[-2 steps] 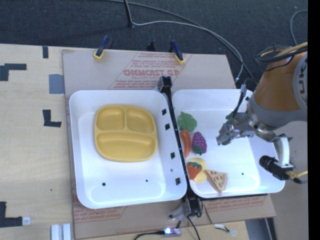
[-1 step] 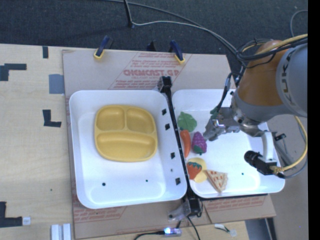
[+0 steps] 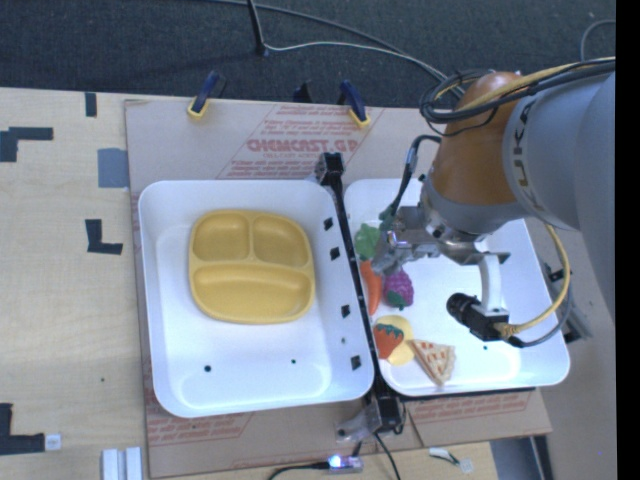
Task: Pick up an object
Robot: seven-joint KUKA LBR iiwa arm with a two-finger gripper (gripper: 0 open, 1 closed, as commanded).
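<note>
The right bin (image 3: 520,363) holds toy food along its left side: a green leafy piece (image 3: 368,239), an orange carrot (image 3: 372,288), purple grapes (image 3: 400,287), a small red and yellow piece (image 3: 391,338) and a pizza slice (image 3: 433,359). My gripper (image 3: 398,251) hangs low over the green piece and the grapes, at the left part of this bin. The wrist body hides its fingertips.
The left bin (image 3: 170,368) holds a yellow divided plate (image 3: 250,265). A black divider with clips (image 3: 345,268) runs between the bins. Blue and yellow clamps (image 3: 204,96) hold the cardboard at the back. The arm's cables (image 3: 540,313) loop over the right bin.
</note>
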